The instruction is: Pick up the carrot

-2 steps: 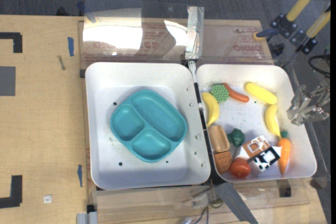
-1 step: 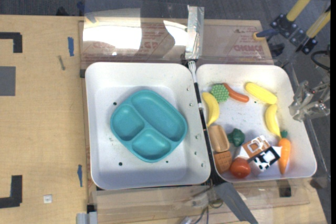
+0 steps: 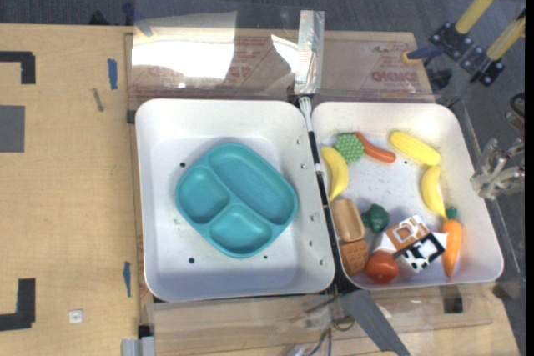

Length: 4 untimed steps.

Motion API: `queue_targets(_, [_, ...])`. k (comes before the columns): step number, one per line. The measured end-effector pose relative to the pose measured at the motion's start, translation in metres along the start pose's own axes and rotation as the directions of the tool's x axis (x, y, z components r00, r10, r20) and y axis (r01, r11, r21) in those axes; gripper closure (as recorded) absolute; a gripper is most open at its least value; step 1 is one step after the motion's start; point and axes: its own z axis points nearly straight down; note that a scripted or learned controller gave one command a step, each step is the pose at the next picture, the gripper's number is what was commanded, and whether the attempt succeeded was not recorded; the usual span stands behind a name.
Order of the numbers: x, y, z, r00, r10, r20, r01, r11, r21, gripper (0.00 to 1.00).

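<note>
The carrot (image 3: 451,246) is orange with a green top. It lies upright along the right wall of the right bin (image 3: 480,204), near that bin's front right corner, tip toward the front. A yellow banana (image 3: 431,190) lies just behind its green top, and a white, black and orange toy block (image 3: 415,244) sits to its left. My gripper (image 3: 494,169) shows as a pale metallic piece at the view's right edge, just outside the bin's right wall and behind the carrot, apart from it.
The right bin also holds a corn cob (image 3: 415,147), a second banana (image 3: 336,171), a green piece (image 3: 350,147) beside an orange-red stick (image 3: 377,151), bread (image 3: 347,221), a tomato (image 3: 381,267) and a dark green item (image 3: 377,218). A teal divided plate (image 3: 236,198) lies in the left bin (image 3: 154,179).
</note>
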Motion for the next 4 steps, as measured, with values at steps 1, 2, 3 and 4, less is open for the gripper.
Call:
queue_targets(1, [-0.002,-0.001,-0.012,1.0,0.003,0.007,-0.003,1.0,0.007,1.0])
queue_targets(2, [-0.004,-0.002,-0.024,1.0,0.006,0.014,-0.007,1.0,0.014,1.0])
queue_targets(3, [0.01,0.001,-0.006,0.999,-0.032,-0.001,0.032,0.999,-0.001,1.0])
queue_targets(4, [0.008,0.0,-0.018,1.0,-0.03,0.006,0.029,1.0,0.006,1.0])
